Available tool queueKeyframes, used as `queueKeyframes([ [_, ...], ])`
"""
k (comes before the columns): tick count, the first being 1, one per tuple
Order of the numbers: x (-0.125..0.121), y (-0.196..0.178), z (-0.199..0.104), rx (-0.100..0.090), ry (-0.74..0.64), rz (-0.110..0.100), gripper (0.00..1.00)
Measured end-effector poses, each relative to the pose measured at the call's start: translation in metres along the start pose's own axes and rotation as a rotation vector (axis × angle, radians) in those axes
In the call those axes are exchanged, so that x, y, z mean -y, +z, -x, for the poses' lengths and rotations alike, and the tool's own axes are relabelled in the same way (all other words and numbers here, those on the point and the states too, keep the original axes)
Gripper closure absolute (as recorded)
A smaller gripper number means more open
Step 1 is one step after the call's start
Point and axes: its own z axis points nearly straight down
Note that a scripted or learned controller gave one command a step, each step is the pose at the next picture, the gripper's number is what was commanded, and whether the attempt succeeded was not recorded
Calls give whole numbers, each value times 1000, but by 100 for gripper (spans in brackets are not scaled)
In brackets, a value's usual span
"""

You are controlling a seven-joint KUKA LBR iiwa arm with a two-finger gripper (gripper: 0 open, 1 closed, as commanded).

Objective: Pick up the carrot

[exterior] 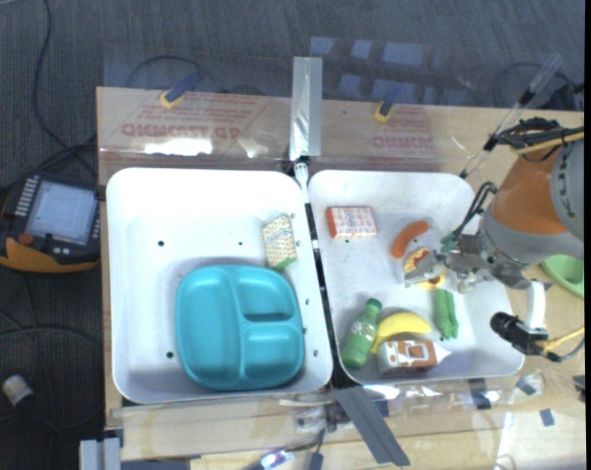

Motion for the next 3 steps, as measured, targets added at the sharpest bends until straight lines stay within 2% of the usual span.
queueKeyframes([
  [1, 1, -8, 0, -2, 1, -3, 100],
  [2, 1, -8, 0, -2, 1, -3, 0],
  [3, -11, -6, 2, -2, 53, 0, 0],
])
